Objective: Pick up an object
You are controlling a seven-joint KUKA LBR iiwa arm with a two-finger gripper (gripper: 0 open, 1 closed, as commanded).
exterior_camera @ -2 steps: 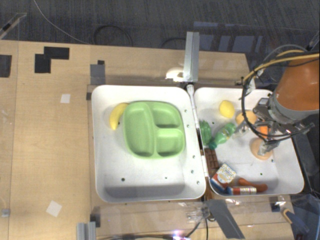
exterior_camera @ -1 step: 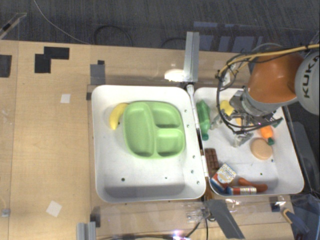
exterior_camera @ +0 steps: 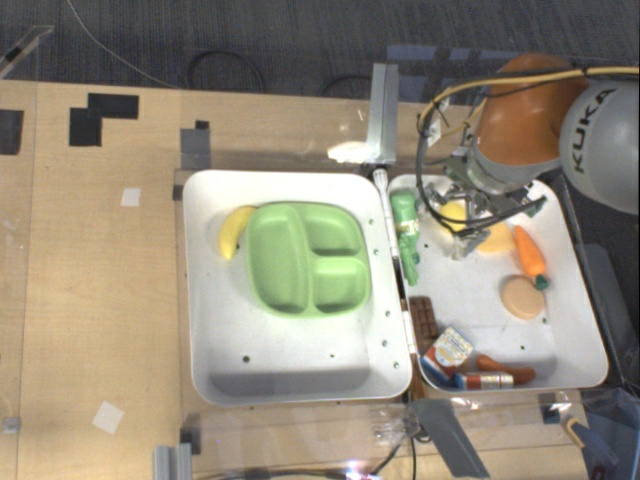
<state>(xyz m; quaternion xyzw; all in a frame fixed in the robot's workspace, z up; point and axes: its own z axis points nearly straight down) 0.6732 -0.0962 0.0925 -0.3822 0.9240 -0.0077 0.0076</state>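
Gripper [exterior_camera: 470, 230] hangs low in the right bin [exterior_camera: 585, 353], over a yellow object [exterior_camera: 487, 236] — whether anything is gripped I cannot tell. The carrot [exterior_camera: 530, 253] lies just right of it, long axis running up-down.

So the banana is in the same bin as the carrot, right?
Not quite. The camera view shows the banana in the left bin, tucked beside the green tray. The carrot lies in the right bin, near the claw.
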